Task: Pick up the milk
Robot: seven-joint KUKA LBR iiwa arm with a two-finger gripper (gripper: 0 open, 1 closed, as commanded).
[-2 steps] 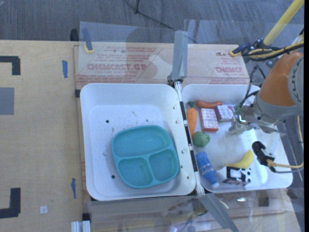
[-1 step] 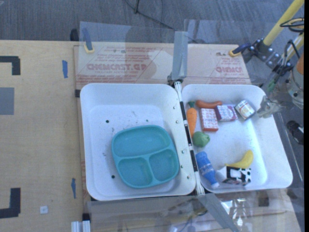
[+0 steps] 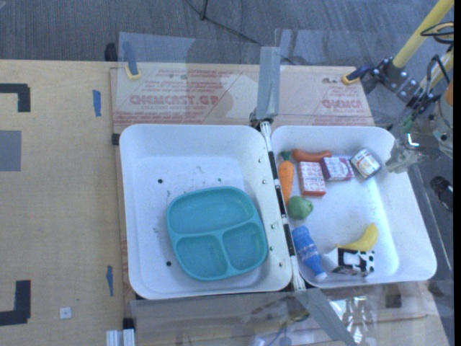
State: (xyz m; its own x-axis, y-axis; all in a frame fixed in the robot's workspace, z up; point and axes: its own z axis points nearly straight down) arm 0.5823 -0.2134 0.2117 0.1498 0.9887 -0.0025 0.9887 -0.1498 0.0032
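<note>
The milk carton (image 3: 355, 261), black-and-white cow-patterned, lies at the near edge of the right bin (image 3: 418, 258), just below a banana (image 3: 362, 238). The pincer (image 3: 400, 157) hangs over that bin's far right rim; whether it is open I cannot tell

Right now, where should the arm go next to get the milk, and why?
Probably travel down along the right bin toward the milk, the black-and-white carton in its near corner beside the banana. The gripper sits at the bin's far right rim, well away from it.
</note>
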